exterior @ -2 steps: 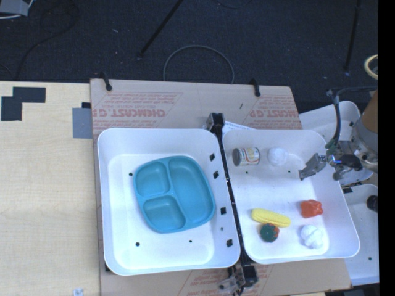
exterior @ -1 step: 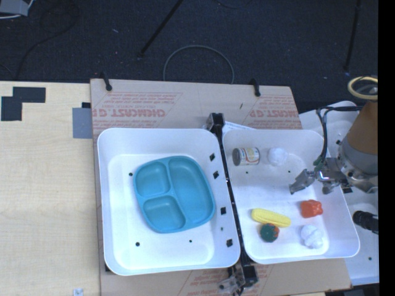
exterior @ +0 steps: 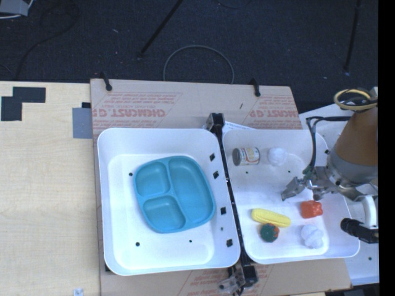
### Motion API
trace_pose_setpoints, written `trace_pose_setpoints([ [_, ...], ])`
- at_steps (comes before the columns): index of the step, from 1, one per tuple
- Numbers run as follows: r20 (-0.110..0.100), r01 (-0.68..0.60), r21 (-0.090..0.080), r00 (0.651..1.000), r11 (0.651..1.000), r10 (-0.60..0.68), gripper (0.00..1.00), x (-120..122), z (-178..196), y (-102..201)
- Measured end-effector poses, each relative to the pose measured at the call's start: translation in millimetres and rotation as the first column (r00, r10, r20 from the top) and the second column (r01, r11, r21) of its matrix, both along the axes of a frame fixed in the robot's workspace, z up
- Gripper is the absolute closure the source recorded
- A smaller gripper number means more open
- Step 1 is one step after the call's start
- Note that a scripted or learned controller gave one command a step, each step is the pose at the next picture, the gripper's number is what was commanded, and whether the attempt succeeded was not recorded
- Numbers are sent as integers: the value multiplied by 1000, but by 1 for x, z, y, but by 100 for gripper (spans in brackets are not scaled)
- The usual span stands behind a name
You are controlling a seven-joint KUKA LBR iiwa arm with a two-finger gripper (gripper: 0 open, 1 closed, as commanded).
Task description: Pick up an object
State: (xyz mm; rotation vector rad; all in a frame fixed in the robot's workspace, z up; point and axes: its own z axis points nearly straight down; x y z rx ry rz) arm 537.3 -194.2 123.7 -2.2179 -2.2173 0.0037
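Two white bins sit side by side on the cardboard-topped bench, centre to right of frame. Left bin (exterior: 117, 165) holds a blue three-compartment plate (exterior: 174, 193), lying flat, roughly centred. Right bin (exterior: 281, 254) has the loose stuff: small can (exterior: 247, 156) on its side near the upper left corner of that bin, a pale whitish ball (exterior: 277, 156) just right of it, a yellow corn cob (exterior: 270, 217) lying lower centre, a dark green-and-red ball (exterior: 268, 232) touching or just below the corn, an orange-red object (exterior: 311, 209) to the right of the corn, and a crumpled white lump (exterior: 312, 235) below that near the bin's lower right. Arm comes in from the right edge, orange band visible at upper right, wrist over the bin's right side. Gripper (exterior: 296, 189) is low over the middle of the right bin, pointing left; fingers look spread with nothing between them, though it's small and blurry so not certain. Orange-red object is the nearest item, just below and right of the fingertips, apart from them. Corn is near, lower left of the gripper. Can and pale ball are well apart, toward the top of the bin
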Motion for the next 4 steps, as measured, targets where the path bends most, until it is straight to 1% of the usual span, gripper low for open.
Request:
trace_pose_setpoints([
  [1, 3, 2, -1, 1000, 1000, -2, 0, 0, -37, 1],
  [2, 4, 5, -1, 1000, 1000, -5, 100, 0, -26, 0],
  [3, 6, 7, -3, 1000, 1000, -7, 100, -5, 19, -4],
  [4, 7, -2, -2, 1000, 1000, 2, 100, -3, 66, 4],
])
